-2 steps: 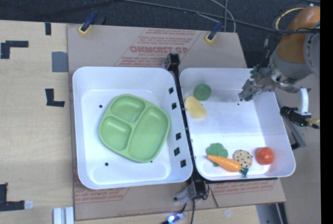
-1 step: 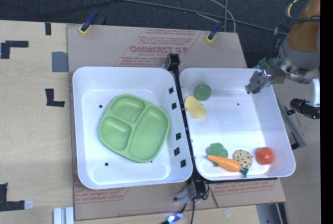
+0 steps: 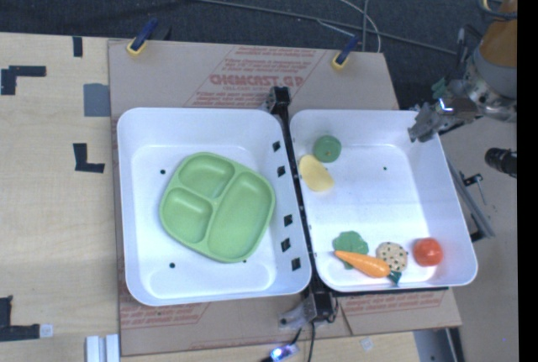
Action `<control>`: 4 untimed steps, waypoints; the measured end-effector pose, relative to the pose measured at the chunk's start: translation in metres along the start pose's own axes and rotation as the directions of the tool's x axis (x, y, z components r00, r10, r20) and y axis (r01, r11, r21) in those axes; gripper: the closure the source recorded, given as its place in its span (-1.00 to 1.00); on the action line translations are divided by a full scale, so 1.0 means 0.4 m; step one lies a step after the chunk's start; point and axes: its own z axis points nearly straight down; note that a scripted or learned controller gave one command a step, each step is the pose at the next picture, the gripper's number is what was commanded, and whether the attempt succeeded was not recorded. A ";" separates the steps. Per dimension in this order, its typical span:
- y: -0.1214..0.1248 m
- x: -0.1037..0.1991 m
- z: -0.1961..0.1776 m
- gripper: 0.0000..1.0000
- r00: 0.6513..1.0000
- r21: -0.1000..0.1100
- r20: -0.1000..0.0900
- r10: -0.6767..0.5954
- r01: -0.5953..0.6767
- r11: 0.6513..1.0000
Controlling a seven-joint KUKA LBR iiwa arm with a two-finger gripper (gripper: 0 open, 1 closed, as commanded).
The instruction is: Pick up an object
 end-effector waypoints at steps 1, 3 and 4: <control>0.002 0.001 -0.045 1.00 1.000 0.002 -0.001 0.000 0.000 1.000; 0.064 0.288 -0.017 1.00 1.000 0.005 -0.003 -0.006 0.006 1.000; 0.083 0.447 -0.011 1.00 1.000 0.004 -0.003 -0.006 0.006 1.000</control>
